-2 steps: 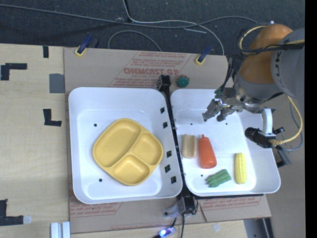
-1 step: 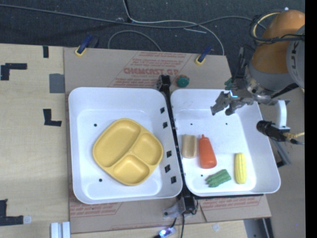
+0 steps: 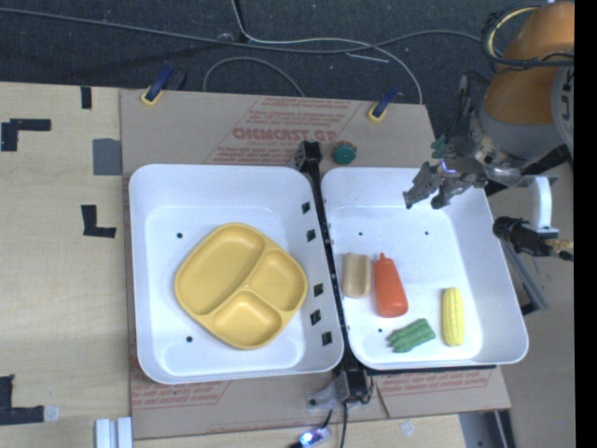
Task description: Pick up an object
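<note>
The right bin [image 3: 485, 250] holds a tan bread roll [image 3: 354, 275], an orange-red bottle-shaped toy [image 3: 389, 287], a green pickle-like piece [image 3: 411, 335] and a yellow corn cob [image 3: 452, 316], all lying near its front half. My gripper [image 3: 427, 192] hangs over the back of the right bin, above and to the right of these objects. Its two dark fingers are spread apart with nothing between them.
The left bin [image 3: 149, 250] carries a yellow divided plate [image 3: 241, 285]. A small teal object [image 3: 345, 152] lies on the cardboard behind the bins. Yellow clamps [image 3: 157, 87] and cables lie along the bench's back edge. The arm's orange band [image 3: 536, 63] is at the upper right.
</note>
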Robot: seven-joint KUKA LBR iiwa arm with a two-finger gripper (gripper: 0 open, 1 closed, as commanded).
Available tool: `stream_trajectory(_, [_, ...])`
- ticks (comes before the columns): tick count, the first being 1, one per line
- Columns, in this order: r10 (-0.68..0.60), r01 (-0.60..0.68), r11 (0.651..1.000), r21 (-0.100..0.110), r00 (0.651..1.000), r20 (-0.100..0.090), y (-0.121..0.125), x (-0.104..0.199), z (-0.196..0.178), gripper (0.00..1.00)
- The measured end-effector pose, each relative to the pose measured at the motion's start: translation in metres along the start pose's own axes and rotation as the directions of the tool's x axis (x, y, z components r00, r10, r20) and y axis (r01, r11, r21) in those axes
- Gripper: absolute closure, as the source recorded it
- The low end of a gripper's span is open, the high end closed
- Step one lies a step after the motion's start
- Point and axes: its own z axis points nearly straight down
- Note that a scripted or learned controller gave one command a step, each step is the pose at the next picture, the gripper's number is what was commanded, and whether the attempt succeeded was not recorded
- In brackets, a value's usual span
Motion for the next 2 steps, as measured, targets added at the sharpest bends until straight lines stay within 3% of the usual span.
stream_trajectory(2, [-0.006,0.006,1.000,0.005,1.000,-0.003,-0.021,0.106,0.032,1.00])
